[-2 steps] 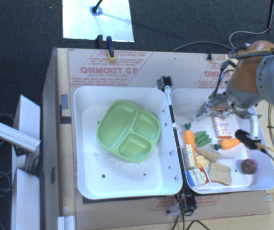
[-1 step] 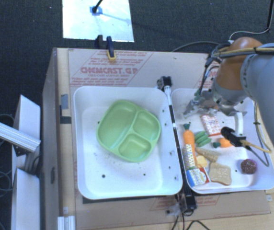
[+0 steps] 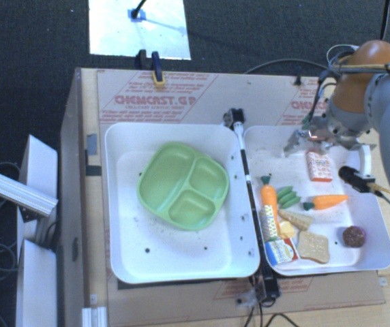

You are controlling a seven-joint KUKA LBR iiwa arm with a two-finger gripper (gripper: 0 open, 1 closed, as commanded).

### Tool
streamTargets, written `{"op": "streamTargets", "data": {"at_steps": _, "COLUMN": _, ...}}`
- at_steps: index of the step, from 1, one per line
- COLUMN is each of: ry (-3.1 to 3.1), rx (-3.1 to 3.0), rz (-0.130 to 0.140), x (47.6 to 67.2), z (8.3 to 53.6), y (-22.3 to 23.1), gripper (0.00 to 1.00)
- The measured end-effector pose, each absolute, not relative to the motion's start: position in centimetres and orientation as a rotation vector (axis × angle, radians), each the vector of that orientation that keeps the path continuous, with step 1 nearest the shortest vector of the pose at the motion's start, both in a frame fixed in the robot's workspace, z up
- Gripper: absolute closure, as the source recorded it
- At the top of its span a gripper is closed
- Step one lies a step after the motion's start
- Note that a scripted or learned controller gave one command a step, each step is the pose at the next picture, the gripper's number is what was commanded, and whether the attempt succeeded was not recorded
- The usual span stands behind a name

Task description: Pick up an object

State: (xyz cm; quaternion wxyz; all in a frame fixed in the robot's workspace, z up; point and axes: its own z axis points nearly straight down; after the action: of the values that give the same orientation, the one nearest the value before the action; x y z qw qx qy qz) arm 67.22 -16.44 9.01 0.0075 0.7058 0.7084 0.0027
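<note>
Two white bins side by side; left bin [image 3: 123, 251] has a green plate [image 3: 183, 184]. Gripper [image 3: 309, 137] hovers over right bin [image 3: 379, 251], just above small carton [image 3: 319, 166]; claw state unclear. Carrots [image 3: 268, 201] and bread [image 3: 313, 246] lie nearby.

I've got open floor in the right bin's [image 3: 379, 254] far-left corner, but the near half is crammed: carrots [image 3: 268, 199], bread [image 3: 313, 246], packets. Left bin's [image 3: 123, 203] middle is hogged by the green tray [image 3: 183, 185].
</note>
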Motion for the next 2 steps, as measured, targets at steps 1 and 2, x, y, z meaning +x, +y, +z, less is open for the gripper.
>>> {"op": "streamTargets", "data": {"at_steps": 1, "ry": 2.219, "rx": 2.206, "rz": 0.011, "x": 67.2, "z": 9.0, "y": -11.4, "gripper": 0.00}}
{"op": "streamTargets", "data": {"at_steps": 2, "ry": 2.215, "rx": 2.208, "rz": 0.009, "x": 61.7, "z": 9.0, "y": -15.5, "gripper": 0.00}}
